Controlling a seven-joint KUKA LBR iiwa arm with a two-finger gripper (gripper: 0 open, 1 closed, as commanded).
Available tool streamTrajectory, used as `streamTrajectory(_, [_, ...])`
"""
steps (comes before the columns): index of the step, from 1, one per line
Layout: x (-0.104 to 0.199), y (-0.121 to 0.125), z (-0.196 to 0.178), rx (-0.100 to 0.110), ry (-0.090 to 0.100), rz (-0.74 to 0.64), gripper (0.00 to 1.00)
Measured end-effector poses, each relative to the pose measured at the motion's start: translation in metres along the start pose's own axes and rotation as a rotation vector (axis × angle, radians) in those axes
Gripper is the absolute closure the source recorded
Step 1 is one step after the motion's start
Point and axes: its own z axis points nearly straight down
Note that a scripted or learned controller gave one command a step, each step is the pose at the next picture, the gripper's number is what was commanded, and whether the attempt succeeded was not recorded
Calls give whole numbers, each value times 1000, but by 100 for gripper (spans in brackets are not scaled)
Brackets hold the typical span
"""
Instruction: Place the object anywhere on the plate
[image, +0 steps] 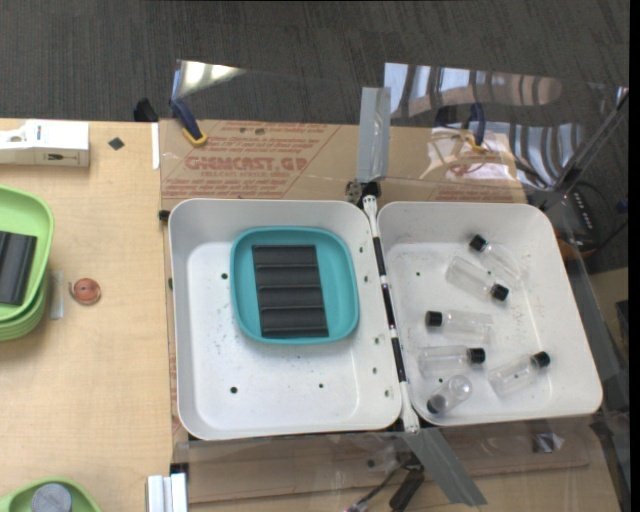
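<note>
Bottles (478, 300), clear with black caps, lie scattered in the right bin (560, 400); I count perhaps six, since clear plastic blurs against white. A teal plate (345, 290) with a dark ribbed insert sits in the left bin (200, 390). Pincer state: cannot tell.

you're looking down on a pale wood worktop (100, 400) that runs along the left and under the bins. behind it, dark grey carpeted floor (300, 40) fills the top of the view. a sheet of brown cardboard (260, 160) printed with red lettering lies flat at the back, with clear plastic sheeting (480, 100) catching bright glare over its right part. a yellow-tipped clamp (186, 122) grips the cardboard's far left corner. light falls evenly, with soft shadows.
</note>
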Motion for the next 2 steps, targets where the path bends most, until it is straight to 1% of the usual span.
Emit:
streamTrajectory(1, [-3, 0, 0, 0, 0, 1, 0])
streamTrajectory(2, [8, 1, 0, -1, 1, -3, 0])
